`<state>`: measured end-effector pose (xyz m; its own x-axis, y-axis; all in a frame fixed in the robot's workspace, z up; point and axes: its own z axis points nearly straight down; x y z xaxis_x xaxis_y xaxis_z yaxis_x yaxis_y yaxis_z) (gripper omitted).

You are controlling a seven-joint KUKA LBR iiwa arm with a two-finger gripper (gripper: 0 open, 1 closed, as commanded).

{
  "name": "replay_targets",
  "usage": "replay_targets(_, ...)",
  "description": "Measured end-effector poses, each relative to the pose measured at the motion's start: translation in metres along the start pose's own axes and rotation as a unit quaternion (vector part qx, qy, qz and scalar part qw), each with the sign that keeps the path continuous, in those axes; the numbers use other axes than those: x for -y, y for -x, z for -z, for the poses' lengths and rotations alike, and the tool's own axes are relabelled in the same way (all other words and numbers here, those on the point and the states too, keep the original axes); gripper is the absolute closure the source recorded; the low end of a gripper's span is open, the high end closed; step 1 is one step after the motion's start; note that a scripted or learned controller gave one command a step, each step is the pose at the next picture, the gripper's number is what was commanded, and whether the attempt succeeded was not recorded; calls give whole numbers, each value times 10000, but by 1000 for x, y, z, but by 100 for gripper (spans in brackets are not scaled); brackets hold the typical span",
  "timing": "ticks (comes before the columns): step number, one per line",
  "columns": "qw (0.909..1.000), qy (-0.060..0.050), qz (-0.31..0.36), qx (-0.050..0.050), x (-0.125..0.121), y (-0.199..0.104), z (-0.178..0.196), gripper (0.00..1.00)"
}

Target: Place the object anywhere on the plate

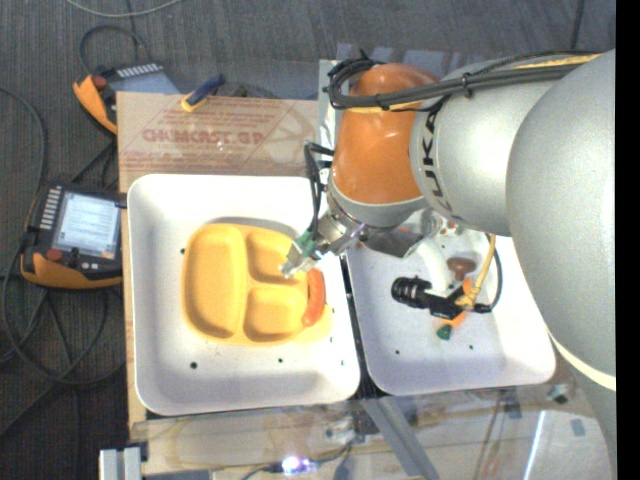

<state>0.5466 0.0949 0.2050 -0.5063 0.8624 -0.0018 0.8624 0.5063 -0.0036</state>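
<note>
Front to back: the left bin (150,368) floor nearest me is bare white, and the right bin (500,363) has a small green bit (445,330) loose toward its middle. Next back is the plate (225,278), yellow with three wells, sitting mid left bin. An orange piece (316,298) lies along the plate's right edge, on or against the rim. I can't tell which from this angle, nor whether it reaches into the lower right well. I take that as the object. The gripper (299,259) hangs just behind it, over the spot where the two right wells meet, tip close above the piece or touching its far end. I can't tell if the gripper is clenched, released or has anything in it: the tip is small and blurred, and I see nothing clearly clamped. Further back in the right bin is a brown bit (460,265), well apart from the plate. Behind both bins, cardboard (220,138) lies flat on the bench. My read: we're at the put-down end of the task, piece at the plate, release unconfirmed. The next move calls for a confirmed let-go, then a straight lift clear without dragging the piece off the rim toward the bin wall. If it's only perched on the edge, I'd want a nudge or re-pick to bring it inward into a well before calling it placed.
</note>
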Motion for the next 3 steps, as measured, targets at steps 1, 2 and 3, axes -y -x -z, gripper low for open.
replay_targets(1,9976,4,692,5,-45,-20,0,100)
replay_targets(2,9827,15,1853,15,-6,35,31,100)
replay_targets(3,9811,8,1937,-14,7,-36,-13,100)
